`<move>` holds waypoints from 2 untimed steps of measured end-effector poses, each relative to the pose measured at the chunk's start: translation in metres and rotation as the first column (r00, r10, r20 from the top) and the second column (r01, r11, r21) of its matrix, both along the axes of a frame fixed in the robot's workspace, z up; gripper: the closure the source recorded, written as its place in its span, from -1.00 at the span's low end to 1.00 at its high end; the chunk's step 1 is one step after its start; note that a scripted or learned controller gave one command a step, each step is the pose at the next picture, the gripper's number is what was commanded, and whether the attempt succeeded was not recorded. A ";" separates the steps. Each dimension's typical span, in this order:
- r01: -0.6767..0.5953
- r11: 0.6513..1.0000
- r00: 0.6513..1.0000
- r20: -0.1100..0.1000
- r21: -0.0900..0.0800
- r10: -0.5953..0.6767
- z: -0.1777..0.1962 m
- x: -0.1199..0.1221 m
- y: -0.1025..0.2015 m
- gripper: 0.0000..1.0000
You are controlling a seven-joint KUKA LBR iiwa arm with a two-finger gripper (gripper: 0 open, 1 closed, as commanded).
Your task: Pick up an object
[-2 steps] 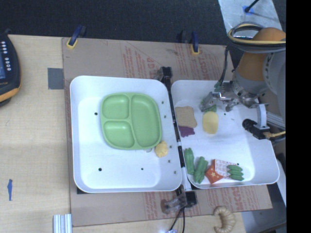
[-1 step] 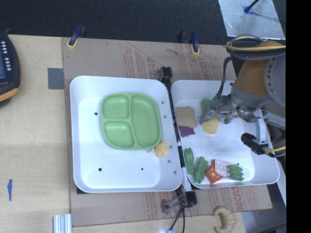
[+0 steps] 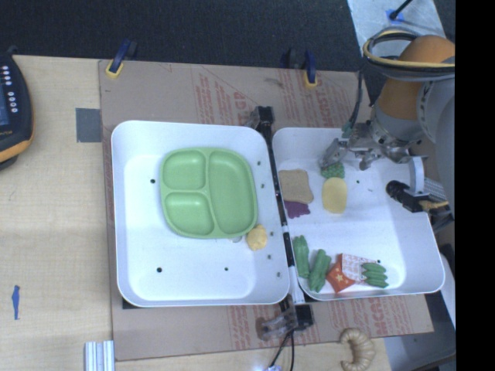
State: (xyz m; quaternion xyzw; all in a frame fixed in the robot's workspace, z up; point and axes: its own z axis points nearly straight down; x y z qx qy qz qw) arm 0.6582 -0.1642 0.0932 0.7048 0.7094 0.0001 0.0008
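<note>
Pincer: the gripper is down in the right bin, at its far side.
Fingers: they look pressed onto a small green piece, though the view is too coarse to be sure.
Just below: a pale yellow block, touching or nearly touching the green piece.
Left of that: a brown slice over a purple scrap.
Near edge: green pods and a red packet.
Left bin: a green divided plate, with a yellow lump at its corner.

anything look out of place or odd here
One thing: a tan curled object lies on the bench in front of the right bin, outside both bins. The green divided plate sits slightly askew in the left bin.
</note>
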 end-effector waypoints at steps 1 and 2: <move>0.000 1.000 1.000 -0.008 0.001 0.000 -0.002 -0.034 0.029 -1.00; 0.002 1.000 1.000 -0.008 0.000 -0.002 -0.002 -0.054 0.019 -1.00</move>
